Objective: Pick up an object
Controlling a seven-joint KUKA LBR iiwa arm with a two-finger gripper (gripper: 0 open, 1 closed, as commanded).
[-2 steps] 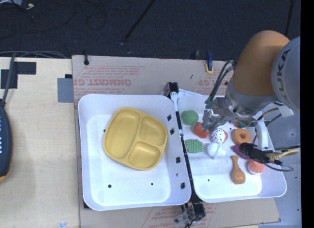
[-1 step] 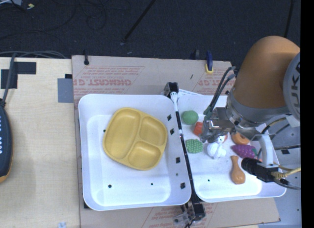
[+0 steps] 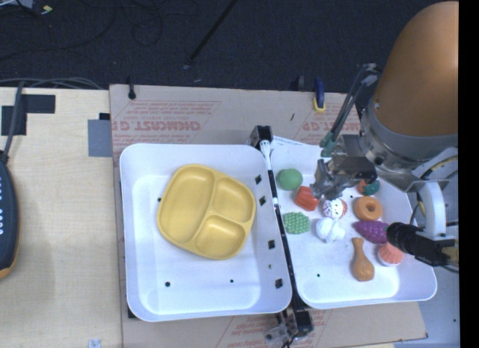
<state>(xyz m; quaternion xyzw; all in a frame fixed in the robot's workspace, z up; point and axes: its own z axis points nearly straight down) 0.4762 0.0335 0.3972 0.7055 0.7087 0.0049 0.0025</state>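
Note:
My gripper (image 3: 326, 187) hangs low over the right bin (image 3: 329, 294), near its back middle. Just left of it lies a red-orange toy (image 3: 305, 198), and a white speckled ball (image 3: 334, 208) sits right below it. Nothing can be seen held by it. Around it lie a green ball (image 3: 289, 178), a green bumpy piece (image 3: 296, 224), a white piece (image 3: 326, 229), a tan donut (image 3: 367, 208), a purple piece (image 3: 370, 230) and a tan drumstick shape (image 3: 362, 260).
A yellow divided plate (image 3: 206, 209) lies in the left bin (image 3: 142, 264). A pink-red piece (image 3: 389, 255) sits at the right bin's right side. The black divider (image 3: 275, 227) between the bins runs close to the toys. The arm's orange band (image 3: 423, 69) looms over the right bin's back corner.

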